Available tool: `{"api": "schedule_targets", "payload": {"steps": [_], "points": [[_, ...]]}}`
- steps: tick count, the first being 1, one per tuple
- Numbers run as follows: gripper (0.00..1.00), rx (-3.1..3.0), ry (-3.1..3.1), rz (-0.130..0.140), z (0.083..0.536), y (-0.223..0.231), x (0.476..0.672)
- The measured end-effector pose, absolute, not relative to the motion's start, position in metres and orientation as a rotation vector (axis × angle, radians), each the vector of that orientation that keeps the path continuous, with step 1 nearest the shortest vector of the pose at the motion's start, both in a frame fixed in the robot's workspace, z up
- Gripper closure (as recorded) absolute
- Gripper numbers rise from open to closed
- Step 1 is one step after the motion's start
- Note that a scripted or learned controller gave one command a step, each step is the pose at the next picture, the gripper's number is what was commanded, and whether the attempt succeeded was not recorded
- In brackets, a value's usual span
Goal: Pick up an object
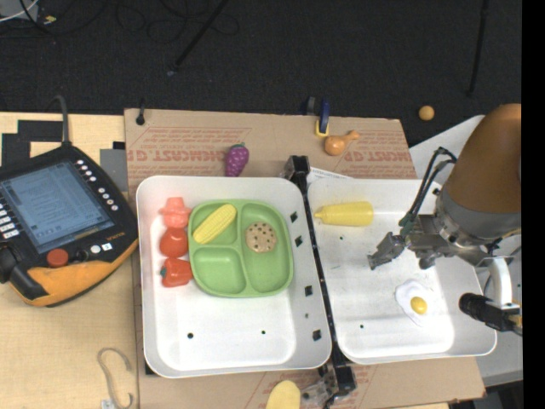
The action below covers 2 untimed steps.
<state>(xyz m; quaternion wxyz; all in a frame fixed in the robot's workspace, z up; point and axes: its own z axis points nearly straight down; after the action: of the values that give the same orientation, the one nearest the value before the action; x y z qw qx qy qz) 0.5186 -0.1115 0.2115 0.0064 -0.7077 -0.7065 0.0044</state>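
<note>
Two bins (fried egg rightward)

Left bin holds a divided plate with corn and cookie; toy peppers just left of it. Right bin holds mustard bottle far, fried egg near right, gripper between them.

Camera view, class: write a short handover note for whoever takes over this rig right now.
End effector: low over the right bin, nothing seen between its fingers.
Right bin: yellow mustard bottle near the top, fried egg below the end effector's right.
Left bin: green divided plate with corn and cookie; red pieces beside it.
Done: nothing picked yet.
Left: grasp and lift one object.
</note>
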Motion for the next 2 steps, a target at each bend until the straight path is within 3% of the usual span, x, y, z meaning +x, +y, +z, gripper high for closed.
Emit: {"api": "schedule_targets", "payload": {"steps": [1,2], "points": [[0.00,-2.219,-2.219,0.002,0.218,-0.112,0.521],[0.00,-2.214,-2.218,0.006,0.170,-0.105,0.514]]}}
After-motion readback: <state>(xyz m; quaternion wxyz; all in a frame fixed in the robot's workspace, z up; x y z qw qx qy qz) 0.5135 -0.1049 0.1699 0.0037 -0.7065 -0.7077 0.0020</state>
